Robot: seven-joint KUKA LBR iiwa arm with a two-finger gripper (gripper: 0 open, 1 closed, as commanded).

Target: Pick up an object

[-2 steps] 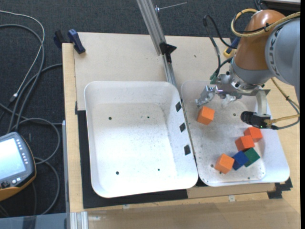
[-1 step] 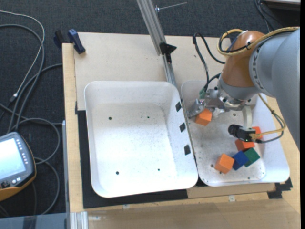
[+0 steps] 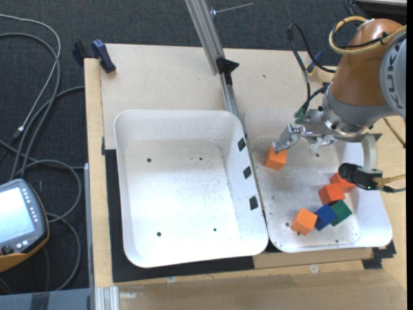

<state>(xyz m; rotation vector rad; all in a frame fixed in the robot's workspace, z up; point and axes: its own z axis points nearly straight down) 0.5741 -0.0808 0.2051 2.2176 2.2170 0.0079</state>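
Observation:
My gripper point(image 3: 301, 144) hangs over the upper part of the right bin point(image 3: 374, 231), with its two fingers spread apart and nothing between them. An orange cube point(image 3: 275, 159) sits on the bin floor just below and to the left of the left fingertip point(image 3: 284, 141); whether they touch I cannot tell. Near the bin's front right lies a cluster of blocks: a red-orange block point(image 3: 333, 192), a blue block point(image 3: 325, 216), a green block point(image 3: 341, 210) and another orange block point(image 3: 304, 221).
The left bin point(image 3: 129, 134) stands beside the right one, their walls meeting along a ridge with black clips point(image 3: 247, 172). A metal rail point(image 3: 205, 28) slants in from the top. A black cable fitting point(image 3: 357, 173) on the arm hangs above the block cluster.

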